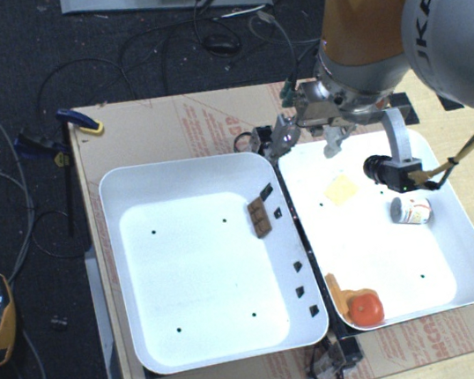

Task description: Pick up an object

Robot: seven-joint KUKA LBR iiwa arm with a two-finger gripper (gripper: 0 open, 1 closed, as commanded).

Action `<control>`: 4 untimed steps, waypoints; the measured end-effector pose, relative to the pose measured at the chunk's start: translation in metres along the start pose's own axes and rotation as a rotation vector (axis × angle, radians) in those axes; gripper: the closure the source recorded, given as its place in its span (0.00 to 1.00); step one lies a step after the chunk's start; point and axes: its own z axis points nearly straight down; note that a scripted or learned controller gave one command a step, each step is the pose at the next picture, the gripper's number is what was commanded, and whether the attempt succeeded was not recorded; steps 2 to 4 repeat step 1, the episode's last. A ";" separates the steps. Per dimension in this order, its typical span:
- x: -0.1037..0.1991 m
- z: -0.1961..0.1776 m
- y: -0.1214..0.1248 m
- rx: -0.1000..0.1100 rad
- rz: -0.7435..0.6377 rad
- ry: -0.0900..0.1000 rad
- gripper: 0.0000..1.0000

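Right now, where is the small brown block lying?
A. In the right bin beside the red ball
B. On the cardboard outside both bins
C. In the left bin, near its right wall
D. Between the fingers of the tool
C: the brown block lies on the floor of the left bin, close to its right wall, while the red ball sits in the right bin.
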 end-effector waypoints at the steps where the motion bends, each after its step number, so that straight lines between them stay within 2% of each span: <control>1: 0.040 -0.010 -0.061 0.001 -0.001 0.001 0.00; 4: 0.040 -0.010 -0.061 0.001 -0.001 0.001 0.00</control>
